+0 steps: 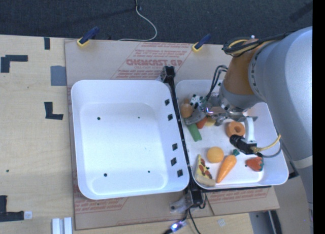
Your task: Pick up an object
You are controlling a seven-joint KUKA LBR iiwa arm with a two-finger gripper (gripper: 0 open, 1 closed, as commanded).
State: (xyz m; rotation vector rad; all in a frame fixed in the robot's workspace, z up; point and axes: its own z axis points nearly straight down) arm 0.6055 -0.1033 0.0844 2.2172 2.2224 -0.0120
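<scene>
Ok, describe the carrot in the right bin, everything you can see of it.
The carrot is a smooth orange toy, plastic-looking, with a small green top. It lies flat near the right bin's front edge, tilted, its tip pointing down-left towards the pizza slice. A round orange fruit sits just beside it. Nothing grips it.

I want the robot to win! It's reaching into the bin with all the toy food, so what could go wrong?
The toys near the gripper are bunched together: a green stick and small orange pieces lie close, so it might pinch two or nudge them apart. They also sit beside the right bin wall, which could block a finger. The carrot and the round orange could roll if bumped.
</scene>
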